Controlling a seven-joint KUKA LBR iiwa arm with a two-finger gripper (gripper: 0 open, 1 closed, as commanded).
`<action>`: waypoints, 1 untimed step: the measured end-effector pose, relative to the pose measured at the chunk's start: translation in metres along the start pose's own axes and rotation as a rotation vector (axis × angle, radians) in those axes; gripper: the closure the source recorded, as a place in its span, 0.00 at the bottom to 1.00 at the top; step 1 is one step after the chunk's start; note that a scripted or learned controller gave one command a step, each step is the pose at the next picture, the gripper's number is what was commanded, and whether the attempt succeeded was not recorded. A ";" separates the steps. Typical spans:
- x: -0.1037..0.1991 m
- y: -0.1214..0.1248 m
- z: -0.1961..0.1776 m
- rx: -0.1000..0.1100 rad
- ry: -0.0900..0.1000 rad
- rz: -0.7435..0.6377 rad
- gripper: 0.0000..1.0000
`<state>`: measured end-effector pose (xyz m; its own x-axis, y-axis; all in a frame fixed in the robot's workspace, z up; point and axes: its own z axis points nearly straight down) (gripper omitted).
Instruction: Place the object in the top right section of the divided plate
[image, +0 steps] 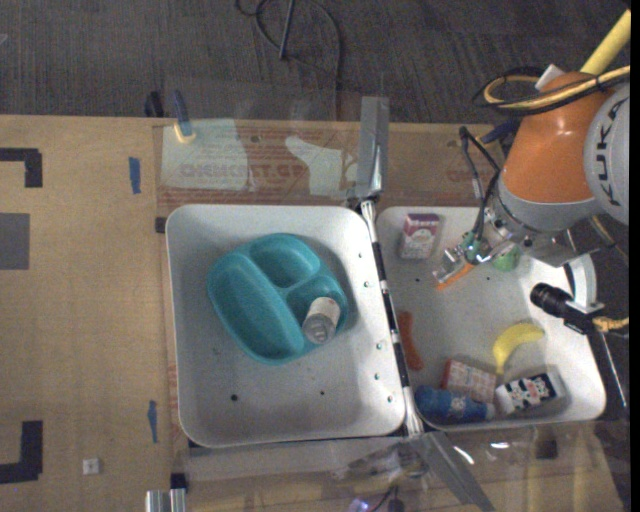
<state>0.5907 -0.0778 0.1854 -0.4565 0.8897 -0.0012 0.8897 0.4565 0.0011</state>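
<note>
Showing the camera view: a small white-lidded can (322, 319) lies tilted in the right-hand section of the teal divided plastic plate (250, 300), left bin. Gripper (478, 249) hovers over the right bin, grasp state indeterminate. Risk: the tilted can may roll out.

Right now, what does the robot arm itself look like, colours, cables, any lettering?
The arm is bulky and rounded, grey with a broad orange band above the wrist. Part of the black lettering "KUKA" shows on its grey shell. Black and yellow cables loop over the top of it. The gripper below is a small, dark metal assembly with thin wires running into it.
</note>
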 end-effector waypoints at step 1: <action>0.047 -0.052 -0.022 0.000 0.001 -0.056 1.00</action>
<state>0.5229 -0.0603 0.2076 -0.5052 0.8630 0.0002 0.8630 0.5052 0.0007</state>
